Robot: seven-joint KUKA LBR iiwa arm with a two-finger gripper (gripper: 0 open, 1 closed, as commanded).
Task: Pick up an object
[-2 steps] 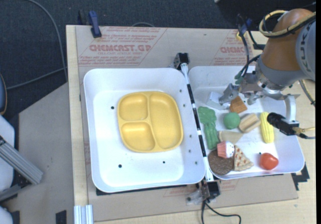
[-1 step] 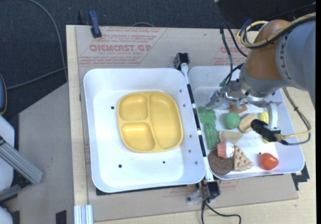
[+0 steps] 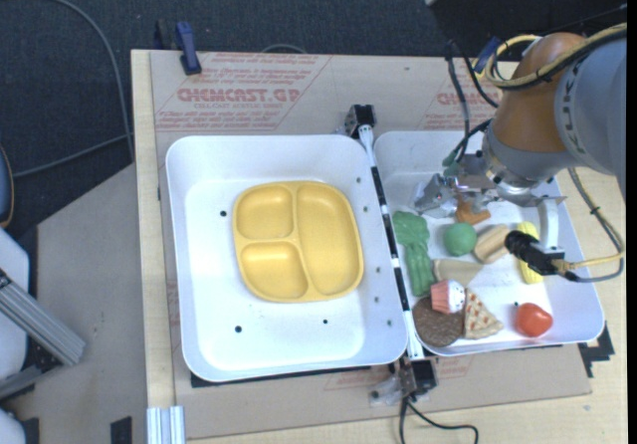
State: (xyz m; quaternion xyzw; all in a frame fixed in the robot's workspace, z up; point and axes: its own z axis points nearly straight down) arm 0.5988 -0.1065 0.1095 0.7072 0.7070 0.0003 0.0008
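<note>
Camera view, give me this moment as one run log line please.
arm: over right bin | gripper: low above toy food, nothing seen held | nearest: green ball | left bin: yellow divided plate | pick: not done

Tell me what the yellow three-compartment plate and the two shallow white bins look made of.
Yellow three-compartment plate: likely moulded plastic, matte with soft sheen and rounded edges. Two shallow white bins: probably thin glossy plastic, smooth with glare; material uncertain.

yellow divided plate (image 3: 298, 238) in left bin (image 3: 189, 233) | gripper (image 3: 460, 195) over toy food in right bin (image 3: 577, 318)
</note>
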